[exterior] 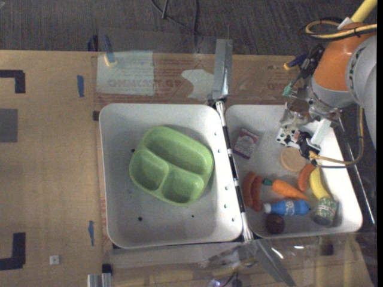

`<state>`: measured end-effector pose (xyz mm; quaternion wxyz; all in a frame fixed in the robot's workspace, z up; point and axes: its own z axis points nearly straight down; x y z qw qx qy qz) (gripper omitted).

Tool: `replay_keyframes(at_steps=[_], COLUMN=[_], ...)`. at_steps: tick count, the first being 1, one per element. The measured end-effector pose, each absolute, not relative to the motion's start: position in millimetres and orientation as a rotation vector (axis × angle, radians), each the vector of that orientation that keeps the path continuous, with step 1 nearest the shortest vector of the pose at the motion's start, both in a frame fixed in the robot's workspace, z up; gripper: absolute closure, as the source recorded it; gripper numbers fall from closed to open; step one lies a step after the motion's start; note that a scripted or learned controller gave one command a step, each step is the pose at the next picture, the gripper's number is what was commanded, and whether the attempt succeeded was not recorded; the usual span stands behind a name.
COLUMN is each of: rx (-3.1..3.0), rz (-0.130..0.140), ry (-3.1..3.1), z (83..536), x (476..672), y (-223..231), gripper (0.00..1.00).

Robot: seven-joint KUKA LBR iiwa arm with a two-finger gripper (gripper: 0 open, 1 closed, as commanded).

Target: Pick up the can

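Observation:
The can [326,211], small with a greenish label, lies in the near right corner of the right bin [263,124], just below a banana [318,184]. My gripper [296,134] hangs over the far right part of that bin, above a tan round disc [292,158]. It is well apart from the can, with the banana and disc lying between them. I see nothing held in it.
The right bin also holds a small purple box [246,143], a red sausage pair [252,190], a carrot [286,189], a blue bottle [288,208] and a dark plum [274,223]. A green divided plate [172,165] lies in the left bin [116,220].

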<state>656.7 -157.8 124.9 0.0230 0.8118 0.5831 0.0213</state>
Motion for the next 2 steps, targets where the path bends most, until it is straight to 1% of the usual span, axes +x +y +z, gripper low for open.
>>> replay_keyframes(at_steps=[1,2], rx=[2.798,2.848], rz=[0.001,0.026], ry=[1.425,1.301], z=[154,121], x=[662.9,645.6], y=[-197,-199], gripper=[1.00,1.00])
